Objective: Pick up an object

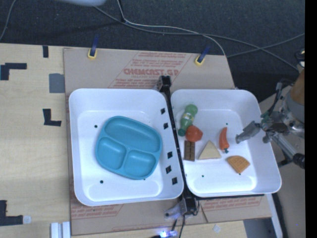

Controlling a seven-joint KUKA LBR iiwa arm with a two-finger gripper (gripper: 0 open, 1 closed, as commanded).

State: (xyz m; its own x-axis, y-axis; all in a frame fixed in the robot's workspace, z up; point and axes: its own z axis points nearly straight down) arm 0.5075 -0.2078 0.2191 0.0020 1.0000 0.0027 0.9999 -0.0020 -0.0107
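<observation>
I see a pale wooden desk (29, 152) with black tape marks on its left part. On it lies a brown cardboard sheet (143, 68) printed with red letters, held at its far edge by two yellow clamps (92, 52). On the cardboard sit two white bins side by side, touching along a black middle seam: the left bin (81, 133) and the right bin (247, 182). Thin cables (163, 26) run over the dark floor (223, 9) beyond the desk.
</observation>
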